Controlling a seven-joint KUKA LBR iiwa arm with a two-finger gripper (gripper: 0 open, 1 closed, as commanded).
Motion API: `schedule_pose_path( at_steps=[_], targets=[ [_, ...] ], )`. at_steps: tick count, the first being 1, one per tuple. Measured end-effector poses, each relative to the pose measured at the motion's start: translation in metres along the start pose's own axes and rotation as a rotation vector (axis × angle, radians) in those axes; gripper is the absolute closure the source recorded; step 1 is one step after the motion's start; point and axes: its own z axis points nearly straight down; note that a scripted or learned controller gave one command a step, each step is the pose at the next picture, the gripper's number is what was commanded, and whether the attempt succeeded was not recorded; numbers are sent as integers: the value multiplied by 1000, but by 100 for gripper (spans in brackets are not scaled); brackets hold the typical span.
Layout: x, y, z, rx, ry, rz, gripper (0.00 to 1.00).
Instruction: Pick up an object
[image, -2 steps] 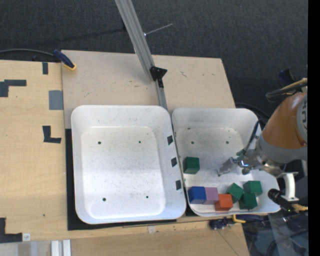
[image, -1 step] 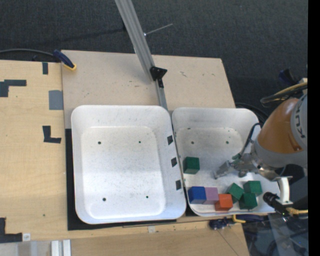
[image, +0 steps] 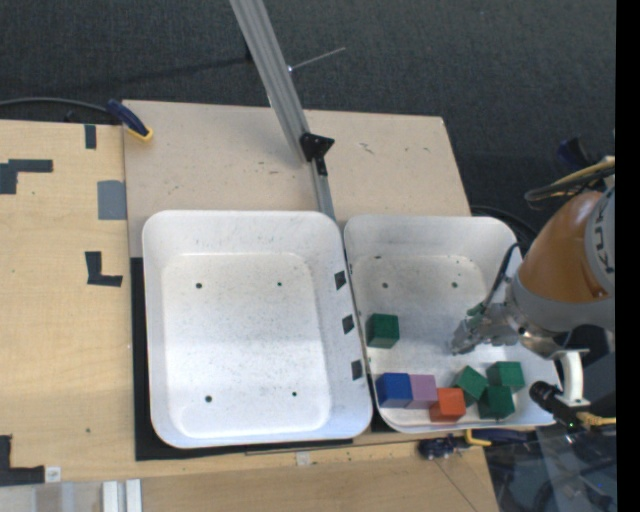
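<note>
The right bin (image: 430, 235) serves as the landmark. The arm (image: 570, 262) reaches in over its right wall, the orange band just above the wrist, and the gripper (image: 472, 335) hangs low inside the bin's right half, over bare white floor. Whether the jaws are spread or pressed together cannot be told; the tip is small and blurred, and no block shows between them.

The blocks all lie in this bin. One green block (image: 383, 329) sits alone near the bin's left wall, about midway along it and well apart from the gripper. The rest cluster along the bin's near wall: a blue block (image: 394, 389) by the near left corner, a lilac block (image: 423, 388) touching its right side, and an orange block (image: 449, 403) just beside the lilac one, close to the rim. Right of these, three more green blocks (image: 492, 388) bunch together towards the near right corner, just below the gripper.

The left bin (image: 160, 300) lies against the right bin's left wall. Both rest on the counter (image: 200, 160), and a grey rail (image: 282, 90) runs slantwise from the top of the view down to the gap between the bins at their far edge.
</note>
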Motion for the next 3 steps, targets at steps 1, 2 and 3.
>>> schedule_pose_path(
  at_steps=[1, 2, 3],
  targets=[
    [-2, 6, -42, -2, -2, 1, 100],
    [7, 7, -100, -8, -3, -1, 100],
    [4, 16, -160, -9, -4, 0, 100]
  ],
)
